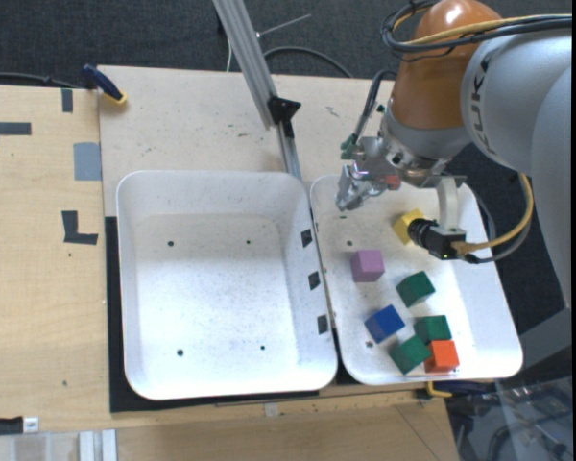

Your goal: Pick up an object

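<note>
The camera view places my pincer [350, 198] above the far left corner of the right bin [504, 339], hanging clear of every object. I cannot tell from this angle whether it stands apart or together; nothing sits in it.

The nearest candidate is the purple block [368, 265], resting on the bin floor just toward the camera from my pincer. It stands apart from its neighbours, with free floor on all sides. A blue block [384, 323] lies further toward the near rim, and a green block [416, 287] lies to its right. A second green block [412, 353], a third [433, 328] and an orange block [444, 355] sit bunched together near the front corner. A yellow block [409, 225] lies beside the arm's cable.

Handling judgement: the purple block appears rigid, light and matt, unlikely to deform or break. Its flat faces should offer a secure hold; I would take it across two opposite side faces, centred.

Orientation: the block is roughly cubic, so it has no marked long axis. Its sides lie nearly square to the bin walls, slightly turned.
</note>
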Robot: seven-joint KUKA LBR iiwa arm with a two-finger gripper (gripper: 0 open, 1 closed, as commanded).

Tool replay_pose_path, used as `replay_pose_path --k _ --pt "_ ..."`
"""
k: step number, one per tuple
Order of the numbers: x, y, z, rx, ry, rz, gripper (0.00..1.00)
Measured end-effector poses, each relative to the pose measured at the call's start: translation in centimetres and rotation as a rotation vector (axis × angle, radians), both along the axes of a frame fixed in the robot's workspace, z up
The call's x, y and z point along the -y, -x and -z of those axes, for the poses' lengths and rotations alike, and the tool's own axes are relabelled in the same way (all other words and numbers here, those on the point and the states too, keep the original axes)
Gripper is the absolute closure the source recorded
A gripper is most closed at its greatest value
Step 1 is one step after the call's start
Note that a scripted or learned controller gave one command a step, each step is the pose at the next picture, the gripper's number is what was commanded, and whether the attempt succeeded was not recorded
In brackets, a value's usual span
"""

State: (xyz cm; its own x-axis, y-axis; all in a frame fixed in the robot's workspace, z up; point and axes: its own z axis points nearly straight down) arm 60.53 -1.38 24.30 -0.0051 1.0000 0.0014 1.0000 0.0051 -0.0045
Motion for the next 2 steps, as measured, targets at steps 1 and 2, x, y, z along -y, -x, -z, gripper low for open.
replay_pose_path --k 1,2 --pt "-4.8 2.4 1.3 0.000 0.000 -0.001 1.00" --pt "-9.9 3.3 0.6 0.003 0.000 -0.002 1.00"
